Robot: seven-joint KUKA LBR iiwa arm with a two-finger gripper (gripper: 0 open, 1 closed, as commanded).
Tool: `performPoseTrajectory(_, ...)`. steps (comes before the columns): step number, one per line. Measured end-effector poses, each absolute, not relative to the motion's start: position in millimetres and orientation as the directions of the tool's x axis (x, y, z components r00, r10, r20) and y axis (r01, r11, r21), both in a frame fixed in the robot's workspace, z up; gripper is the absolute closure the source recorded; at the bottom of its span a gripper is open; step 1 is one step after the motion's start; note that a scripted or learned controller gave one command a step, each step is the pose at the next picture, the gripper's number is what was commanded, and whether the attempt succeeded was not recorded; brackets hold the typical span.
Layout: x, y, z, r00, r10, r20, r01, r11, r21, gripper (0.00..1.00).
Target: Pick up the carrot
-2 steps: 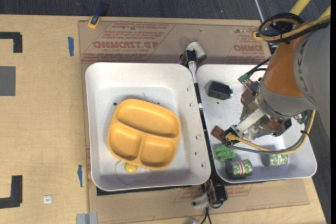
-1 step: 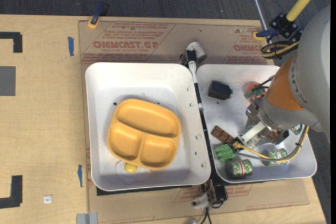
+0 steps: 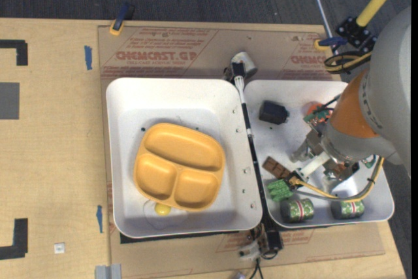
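A small orange piece with a green end (image 3: 317,112), which looks like the carrot, lies at the back of the right bin (image 3: 385,209), partly hidden by the arm's orange band. My gripper (image 3: 309,163) hangs low over the middle of that bin, in front of the carrot and not on it. It sits just right of a brown bar (image 3: 277,169) and above a green block (image 3: 279,190). Nothing shows held in it.
A black object (image 3: 273,112) lies at the right bin's back left. Two green cans (image 3: 298,209) (image 3: 347,208) stand along its front wall. The left bin (image 3: 121,140) holds a yellow divided plate (image 3: 179,165) with a small yellow thing (image 3: 161,209) at its front edge.
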State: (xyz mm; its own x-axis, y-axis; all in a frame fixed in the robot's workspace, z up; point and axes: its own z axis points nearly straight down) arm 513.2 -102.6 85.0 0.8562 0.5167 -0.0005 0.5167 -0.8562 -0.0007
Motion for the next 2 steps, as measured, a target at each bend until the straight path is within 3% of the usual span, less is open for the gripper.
performPoseTrajectory(1,558.2,-86,185,0.668,0.744,0.0,0.744,-0.668,0.0,0.0)
performPoseTrajectory(2,553.5,-141,152,0.368,0.93,0.0,0.93,-0.368,-0.004,0.0)
